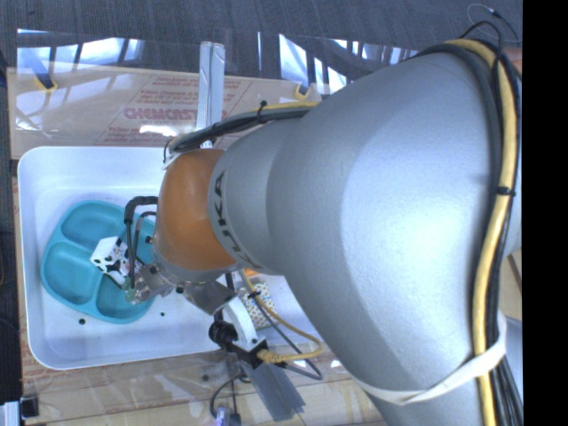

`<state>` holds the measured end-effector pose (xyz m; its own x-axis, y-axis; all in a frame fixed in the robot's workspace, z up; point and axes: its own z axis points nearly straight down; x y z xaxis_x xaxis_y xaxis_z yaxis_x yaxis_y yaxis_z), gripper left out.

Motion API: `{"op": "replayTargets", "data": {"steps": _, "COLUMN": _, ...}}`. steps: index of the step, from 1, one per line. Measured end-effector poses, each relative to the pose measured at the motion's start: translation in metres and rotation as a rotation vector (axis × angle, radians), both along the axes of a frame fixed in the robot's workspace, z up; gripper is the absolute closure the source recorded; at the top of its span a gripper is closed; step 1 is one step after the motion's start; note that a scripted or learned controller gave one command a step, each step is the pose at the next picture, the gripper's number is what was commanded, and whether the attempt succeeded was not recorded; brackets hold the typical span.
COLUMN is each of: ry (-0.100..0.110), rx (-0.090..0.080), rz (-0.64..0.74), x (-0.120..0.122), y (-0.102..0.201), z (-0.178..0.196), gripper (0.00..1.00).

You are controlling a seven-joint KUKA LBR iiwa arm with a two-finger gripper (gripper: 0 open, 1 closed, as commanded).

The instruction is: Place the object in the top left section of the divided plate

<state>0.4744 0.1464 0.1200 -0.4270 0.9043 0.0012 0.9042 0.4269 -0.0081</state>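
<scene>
Grey, smooth and rounded, the arm (373,229) looms closest, one orange band (191,211) above its wrist. One small white, black-spotted object (110,256) lies on the glossy teal divided plate (71,264), near its middle, inside one white bin (53,185). Whether the tool (138,282) is open cannot be told.
</scene>
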Motion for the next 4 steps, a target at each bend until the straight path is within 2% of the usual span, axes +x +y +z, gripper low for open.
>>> {"op": "replayTargets", "data": {"steps": 1, "ry": -0.007, "rx": 0.004, "rz": 0.362, "x": 0.059, "y": 0.06, "z": 0.082, "gripper": 1.0}}
{"op": "replayTargets", "data": {"steps": 2, "ry": -0.007, "rx": 0.004, "rz": 0.507, "x": 0.036, "y": 0.067, "z": 0.146, "gripper": 1.0}}
{"op": "replayTargets", "data": {"steps": 3, "ry": -0.005, "rx": 0.005, "rz": 0.608, "x": 0.046, "y": 0.03, "z": 0.129, "gripper": 1.0}}
{"op": "replayTargets", "data": {"steps": 4, "ry": -0.003, "rx": 0.005, "rz": 0.747, "x": 0.064, "y": -0.001, "z": 0.086, "gripper": 1.0}}
